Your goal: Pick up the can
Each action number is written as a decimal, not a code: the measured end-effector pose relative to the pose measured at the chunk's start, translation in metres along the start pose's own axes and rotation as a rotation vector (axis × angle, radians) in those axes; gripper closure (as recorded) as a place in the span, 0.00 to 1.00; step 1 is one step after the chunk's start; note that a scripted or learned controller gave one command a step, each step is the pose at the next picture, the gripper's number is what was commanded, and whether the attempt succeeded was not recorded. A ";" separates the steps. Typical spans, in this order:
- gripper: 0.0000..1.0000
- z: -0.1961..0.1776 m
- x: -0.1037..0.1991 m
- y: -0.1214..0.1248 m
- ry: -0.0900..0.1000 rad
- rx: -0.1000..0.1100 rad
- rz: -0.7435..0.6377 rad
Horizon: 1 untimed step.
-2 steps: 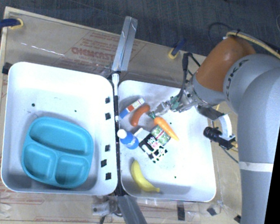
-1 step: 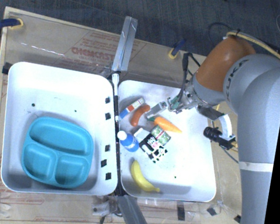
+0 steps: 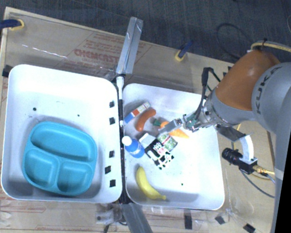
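Bright even overhead light, soft shadows, slight blur.

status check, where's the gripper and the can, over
Gripper low over right bin, in the clutter. Can lies just below it, not seen between fingers. Hot dog, blue bottle, black-and-white checkered box crowd around it; banana apart.

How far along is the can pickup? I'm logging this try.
Done: the gripper has reached into the right bin, over the clutter beside the can. In hand: nothing visibly between its fingers. Left: grasping and lifting the can, which lies in the bin above the banana.
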State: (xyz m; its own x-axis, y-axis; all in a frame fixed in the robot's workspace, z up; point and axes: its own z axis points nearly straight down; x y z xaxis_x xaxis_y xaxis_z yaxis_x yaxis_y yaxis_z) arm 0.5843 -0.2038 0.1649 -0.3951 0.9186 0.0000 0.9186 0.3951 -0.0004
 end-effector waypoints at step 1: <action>0.00 -0.038 0.012 -0.043 0.000 0.000 -0.096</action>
State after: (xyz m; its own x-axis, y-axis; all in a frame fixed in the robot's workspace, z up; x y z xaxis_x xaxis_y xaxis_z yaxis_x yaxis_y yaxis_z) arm 0.5399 -0.2102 0.2029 -0.4811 0.8767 0.0003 0.8767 0.4811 -0.0003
